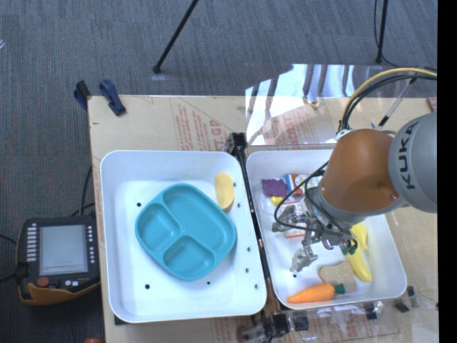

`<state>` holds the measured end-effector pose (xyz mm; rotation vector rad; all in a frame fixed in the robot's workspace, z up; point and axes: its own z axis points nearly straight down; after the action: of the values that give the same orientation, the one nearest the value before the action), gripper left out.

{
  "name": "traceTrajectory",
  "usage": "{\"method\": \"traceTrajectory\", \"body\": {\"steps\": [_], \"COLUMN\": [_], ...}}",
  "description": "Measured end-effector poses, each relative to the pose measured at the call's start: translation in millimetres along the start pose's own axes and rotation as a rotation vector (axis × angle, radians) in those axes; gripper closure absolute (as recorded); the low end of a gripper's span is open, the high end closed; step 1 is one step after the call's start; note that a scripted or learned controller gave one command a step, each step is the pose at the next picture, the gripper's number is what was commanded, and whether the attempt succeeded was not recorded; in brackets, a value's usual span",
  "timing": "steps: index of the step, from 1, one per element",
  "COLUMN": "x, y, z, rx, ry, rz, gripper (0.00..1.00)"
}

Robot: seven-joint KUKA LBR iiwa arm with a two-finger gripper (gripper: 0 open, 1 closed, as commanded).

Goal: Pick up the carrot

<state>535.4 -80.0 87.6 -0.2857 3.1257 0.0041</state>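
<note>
Carrot (312,294) hugs near rim; gripper (303,260) possibly above.

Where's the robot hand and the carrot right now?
Gripper above right bin, not holding anything. Carrot lying by bin's near wall. Bread slice and banana beside it.
</note>
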Motion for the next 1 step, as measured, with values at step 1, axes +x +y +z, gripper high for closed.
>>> {"method": "traceTrajectory", "body": {"steps": [1], "x": [-81.5], "y": [-29.8], "z": [1.3], "rx": [-0.005], "ry": [0.013], "rz": [-0.076], "gripper": [0.0]}}
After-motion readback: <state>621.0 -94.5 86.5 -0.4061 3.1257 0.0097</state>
